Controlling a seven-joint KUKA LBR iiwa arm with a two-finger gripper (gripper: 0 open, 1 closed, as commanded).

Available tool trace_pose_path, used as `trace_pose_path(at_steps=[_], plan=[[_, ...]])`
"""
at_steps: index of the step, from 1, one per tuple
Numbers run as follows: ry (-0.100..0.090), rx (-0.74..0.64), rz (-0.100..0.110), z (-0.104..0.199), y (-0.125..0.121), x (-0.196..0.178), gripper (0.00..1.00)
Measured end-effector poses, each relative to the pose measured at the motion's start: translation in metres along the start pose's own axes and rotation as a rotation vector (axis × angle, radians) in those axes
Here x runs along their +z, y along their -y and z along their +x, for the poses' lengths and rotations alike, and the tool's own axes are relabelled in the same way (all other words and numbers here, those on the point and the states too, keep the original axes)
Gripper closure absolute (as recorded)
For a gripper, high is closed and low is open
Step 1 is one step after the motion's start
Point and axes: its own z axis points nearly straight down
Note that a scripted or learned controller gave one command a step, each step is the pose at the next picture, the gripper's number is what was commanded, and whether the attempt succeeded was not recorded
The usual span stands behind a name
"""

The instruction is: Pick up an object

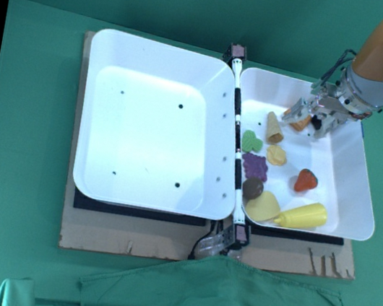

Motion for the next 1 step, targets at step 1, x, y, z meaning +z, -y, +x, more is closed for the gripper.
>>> trace_pose_path(at_steps=[1], plan=[[0.010,-0.001,-0.022,-0.0017,-0.0049,-0.0142,1.00]])
